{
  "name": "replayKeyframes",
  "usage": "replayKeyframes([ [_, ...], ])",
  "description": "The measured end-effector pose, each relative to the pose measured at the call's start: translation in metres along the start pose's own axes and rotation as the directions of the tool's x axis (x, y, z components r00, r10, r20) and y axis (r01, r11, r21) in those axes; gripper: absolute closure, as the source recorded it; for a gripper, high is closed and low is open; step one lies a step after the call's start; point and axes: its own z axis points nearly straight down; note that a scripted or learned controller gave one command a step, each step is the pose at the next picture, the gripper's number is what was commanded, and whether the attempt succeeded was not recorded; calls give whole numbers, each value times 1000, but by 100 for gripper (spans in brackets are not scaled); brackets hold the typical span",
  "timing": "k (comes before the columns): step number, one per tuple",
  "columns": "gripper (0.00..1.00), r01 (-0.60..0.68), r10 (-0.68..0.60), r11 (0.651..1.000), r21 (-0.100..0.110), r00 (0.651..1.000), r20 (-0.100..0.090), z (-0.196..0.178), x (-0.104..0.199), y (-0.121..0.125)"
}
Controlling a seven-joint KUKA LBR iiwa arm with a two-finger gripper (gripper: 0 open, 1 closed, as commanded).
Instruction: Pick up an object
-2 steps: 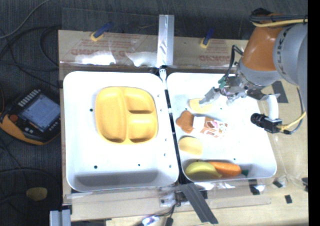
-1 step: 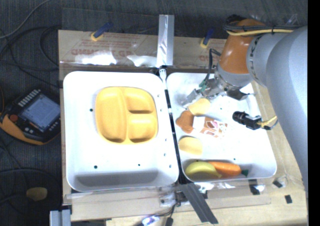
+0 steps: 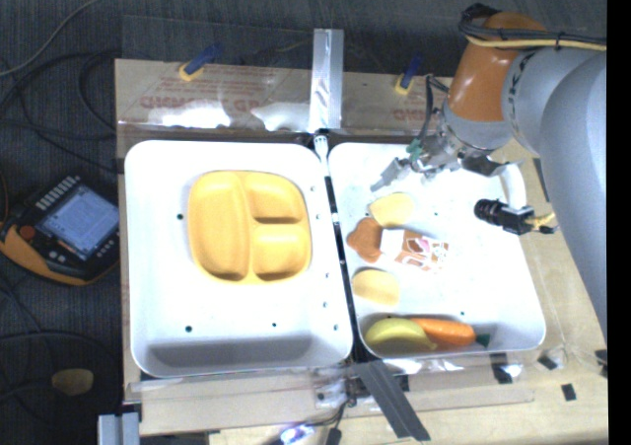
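Note:
My gripper (image 3: 399, 171) hangs over the upper middle of the right bin (image 3: 513, 275), just above a pale yellow round piece (image 3: 392, 207). Nothing shows between its fingers. Below that piece lie a brown piece (image 3: 364, 238), a small white and red packet (image 3: 421, 251) and another pale yellow piece (image 3: 376, 285). Along the bin's front wall rest a yellow-green fruit (image 3: 396, 335) and an orange carrot (image 3: 444, 332).
A yellow divided tray (image 3: 248, 225) sits in the left bin (image 3: 158, 325). A black cylindrical part (image 3: 501, 214) juts over the right bin's right side. A handheld controller (image 3: 67, 226) lies on the floor at the left. A metal divider (image 3: 326, 78) stands behind the bins.

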Motion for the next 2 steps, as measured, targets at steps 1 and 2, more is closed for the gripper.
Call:
replayKeyframes([
  [1,0,51,-51,999,-12,999,8,29,21,-29],
  [2,100,52,-52,999,-14,999,3,19,23,-28],
])
